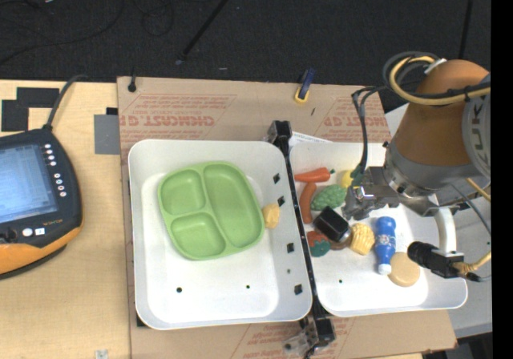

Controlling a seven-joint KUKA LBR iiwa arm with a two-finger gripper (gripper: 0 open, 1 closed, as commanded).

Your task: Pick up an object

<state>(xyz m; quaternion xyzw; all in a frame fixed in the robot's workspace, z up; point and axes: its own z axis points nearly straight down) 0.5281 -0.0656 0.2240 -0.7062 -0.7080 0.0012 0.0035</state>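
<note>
Camera view is showing the gripper (341, 219) hanging over the right bin (437, 297), grip state impossible to tell, with the corn (362, 238) lying just right of it, long axis roughly upright.

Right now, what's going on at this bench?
A grey arm reaches in from the right and sits low over the right bin, above a pile of toy food: a carrot, broccoli, corn, a blue bottle and a tan disc. Its gripper is down among them next to a black block; a grasp can't be confirmed. The left bin holds a green tray and a small yellow piece.
</note>
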